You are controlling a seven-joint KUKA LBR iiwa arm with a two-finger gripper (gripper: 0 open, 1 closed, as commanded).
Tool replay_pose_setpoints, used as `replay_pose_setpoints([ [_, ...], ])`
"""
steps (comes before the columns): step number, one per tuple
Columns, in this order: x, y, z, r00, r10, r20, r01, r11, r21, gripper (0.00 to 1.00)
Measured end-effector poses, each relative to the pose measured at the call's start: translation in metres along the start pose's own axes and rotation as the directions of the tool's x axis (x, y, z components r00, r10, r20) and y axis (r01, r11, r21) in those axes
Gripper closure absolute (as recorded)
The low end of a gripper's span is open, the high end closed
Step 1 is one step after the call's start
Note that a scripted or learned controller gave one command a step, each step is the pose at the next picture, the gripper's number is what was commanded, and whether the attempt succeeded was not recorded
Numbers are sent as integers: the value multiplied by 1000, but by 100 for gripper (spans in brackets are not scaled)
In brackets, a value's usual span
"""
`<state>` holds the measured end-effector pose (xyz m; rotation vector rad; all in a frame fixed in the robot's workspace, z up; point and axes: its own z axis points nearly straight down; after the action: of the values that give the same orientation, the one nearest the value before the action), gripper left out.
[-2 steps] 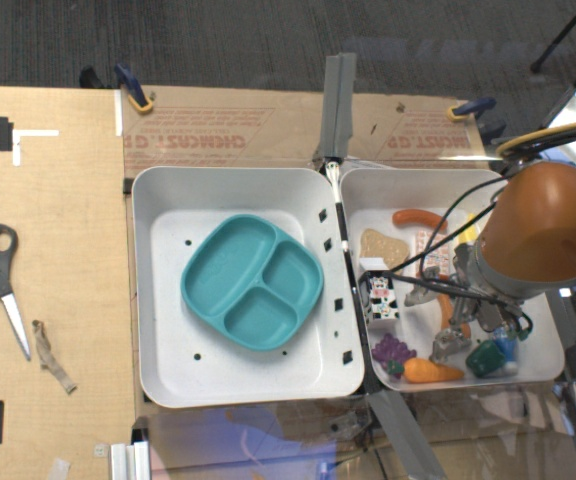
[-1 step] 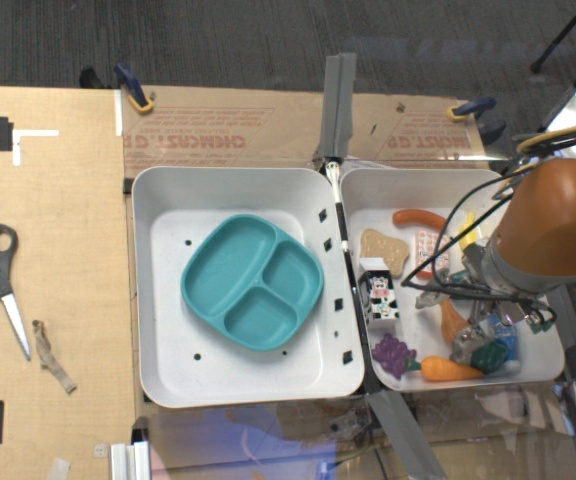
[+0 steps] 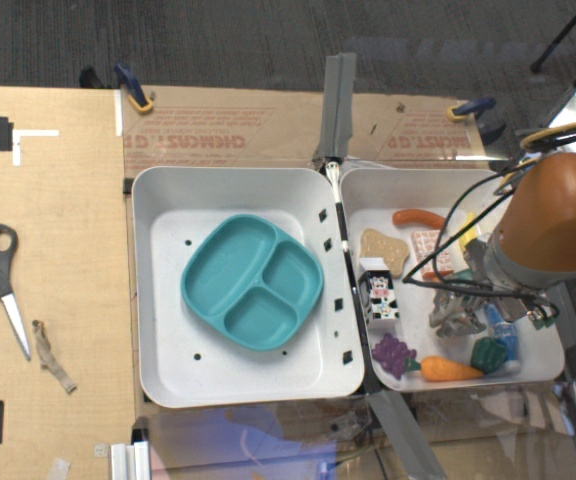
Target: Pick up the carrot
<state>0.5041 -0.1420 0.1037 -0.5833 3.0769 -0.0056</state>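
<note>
At the near edge of the right bin (image 3: 528, 373) lies the carrot (image 3: 450, 370), orange, on its side along the front wall, its thick end toward a dark green leafy piece (image 3: 490, 354) that touches or nearly touches it. Just to its left sits a bunch of purple grapes (image 3: 394, 355), close but apart from the carrot. Above the carrot the gripper (image 3: 457, 315) hangs low in the bin, a grey metal cluster under the arm's orange band (image 3: 563, 210); whether it is released or clenched cannot be told from this slant, and nothing shows caught in it. The carrot looks untouched on the bin floor, so the step in hand seems to be the approach, before any grasp. The next move would call for a short shift toward the front wall and a descent across the carrot's narrow width, clear of the grapes and the green piece. The left bin (image 3: 148, 298) holds a teal divided plate (image 3: 253, 282).
</note>
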Motion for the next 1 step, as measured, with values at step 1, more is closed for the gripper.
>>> replay_pose_setpoints([
  [1, 13, 7, 11, 962, -274, -4, 274, 962, -5, 100],
])
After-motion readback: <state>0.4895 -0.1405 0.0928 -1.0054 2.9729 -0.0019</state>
